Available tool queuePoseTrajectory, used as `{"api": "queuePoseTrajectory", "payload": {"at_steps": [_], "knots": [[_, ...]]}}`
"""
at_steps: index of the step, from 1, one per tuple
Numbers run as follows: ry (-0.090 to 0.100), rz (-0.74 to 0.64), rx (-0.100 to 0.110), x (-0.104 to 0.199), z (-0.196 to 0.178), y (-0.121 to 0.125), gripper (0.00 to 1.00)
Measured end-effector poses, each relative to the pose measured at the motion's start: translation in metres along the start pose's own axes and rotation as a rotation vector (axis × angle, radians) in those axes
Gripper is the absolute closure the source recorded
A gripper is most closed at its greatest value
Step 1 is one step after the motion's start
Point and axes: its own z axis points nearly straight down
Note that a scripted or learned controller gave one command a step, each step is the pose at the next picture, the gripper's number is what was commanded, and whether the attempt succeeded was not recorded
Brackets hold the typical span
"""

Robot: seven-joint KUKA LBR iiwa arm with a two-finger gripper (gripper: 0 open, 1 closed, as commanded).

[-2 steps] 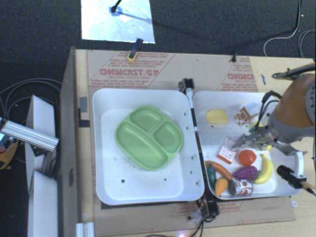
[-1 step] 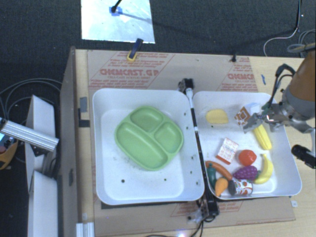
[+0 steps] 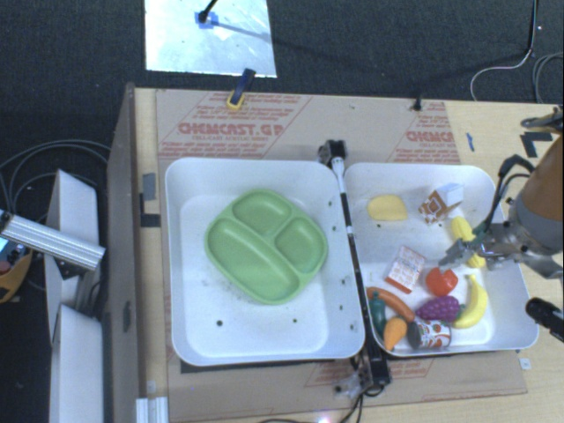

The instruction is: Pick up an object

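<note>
Red tomato (image 3: 441,281) lies under the claw (image 3: 464,256), whose grip I cannot tell; banana (image 3: 477,302), grapes (image 3: 439,308) crowd it.

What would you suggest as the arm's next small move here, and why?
Probably a short descent: the gripper hangs in the right bin just above the red tomato, with nothing visibly held, so lowering onto it seems the nearest pick.

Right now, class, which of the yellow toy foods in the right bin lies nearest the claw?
The small yellow corn piece, just beside the claw. The banana lies below it near the grapes, and the pale lemon-like piece sits apart toward the bin's upper left.
</note>
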Motion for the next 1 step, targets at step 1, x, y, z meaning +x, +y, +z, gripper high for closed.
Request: {"api": "queuePoseTrajectory", "payload": {"at_steps": [1], "knots": [[0.001, -0.002, -0.008, 0.0405, 0.0752, -0.0184, 0.0]]}}
